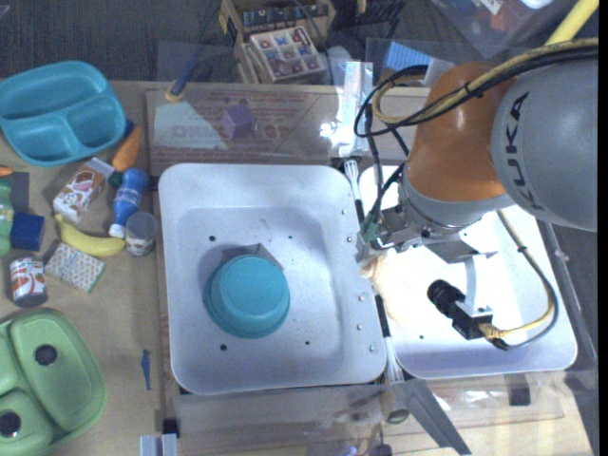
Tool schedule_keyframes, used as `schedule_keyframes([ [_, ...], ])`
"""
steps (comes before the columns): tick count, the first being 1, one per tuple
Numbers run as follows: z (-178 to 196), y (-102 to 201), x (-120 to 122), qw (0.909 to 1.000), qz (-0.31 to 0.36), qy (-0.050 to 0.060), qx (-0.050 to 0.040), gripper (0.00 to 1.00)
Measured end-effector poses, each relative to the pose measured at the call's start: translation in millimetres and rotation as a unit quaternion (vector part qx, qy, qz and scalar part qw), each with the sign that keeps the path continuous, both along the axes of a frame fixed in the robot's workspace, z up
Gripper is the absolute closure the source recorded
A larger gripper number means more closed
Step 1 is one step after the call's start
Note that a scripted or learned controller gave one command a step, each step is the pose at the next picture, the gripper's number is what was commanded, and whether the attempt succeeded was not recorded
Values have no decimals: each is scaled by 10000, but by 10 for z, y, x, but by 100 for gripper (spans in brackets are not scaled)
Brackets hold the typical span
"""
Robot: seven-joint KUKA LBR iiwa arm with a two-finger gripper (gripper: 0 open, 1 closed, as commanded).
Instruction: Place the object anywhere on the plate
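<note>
The two-finger gripper [380, 240] is hanging at the left edge of the right shallow white bin [532, 354], under the grey arm with its orange band [456, 150]; whether it is clamped on anything cannot be told. A pale object [388, 275] is lying just below it. The round blue plastic plate [248, 295] is sitting mid-floor in the left white bin [190, 207], apart from the gripper.

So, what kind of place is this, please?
Probably a robotics lab bench for pick-and-place trials. A KUKA arm reaches over two white bins, one holding a teal bowl, and toy food such as a banana lies beside them with a blue divided tray.
</note>
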State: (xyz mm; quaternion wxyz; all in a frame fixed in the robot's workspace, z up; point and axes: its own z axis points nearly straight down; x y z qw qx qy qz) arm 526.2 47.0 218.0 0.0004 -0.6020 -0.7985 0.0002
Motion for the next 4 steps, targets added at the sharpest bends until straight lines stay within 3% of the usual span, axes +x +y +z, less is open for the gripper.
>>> schedule_keyframes([
  [1, 159, 657, 11, 9933, 1152, -23, -3, 100],
  [2, -300, 949, 39, 9973, 738, 5, -1, 100],
  [3, -215, 1452, 290, 9970, 778, -13, -3, 100],
  [4, -342, 1264, 257, 9824, 1867, 2, 1, 100],
])
